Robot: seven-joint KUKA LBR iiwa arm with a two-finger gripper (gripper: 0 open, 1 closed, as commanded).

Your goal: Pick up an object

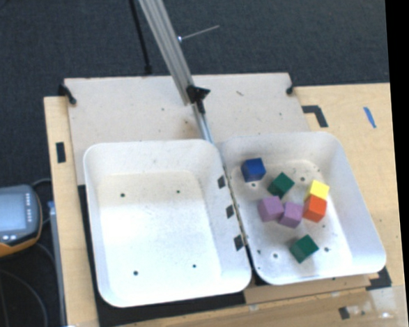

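Note:
The right bin [352,184] holds several small cubes. A blue cube [253,168] lies near its far left. A green cube [281,184] sits just right of it. Two purple cubes [270,208] [292,214] touch each other in the middle. A yellow cube [319,189] rests against an orange cube [315,208] to their right. A second green cube [304,247] lies alone toward the near edge.
The left bin [100,166] adjoins the right one along a shared rim. A metal pole [171,50] slants up from between the bins at the back. A handheld device with a screen [11,215] lies off the bench at left.

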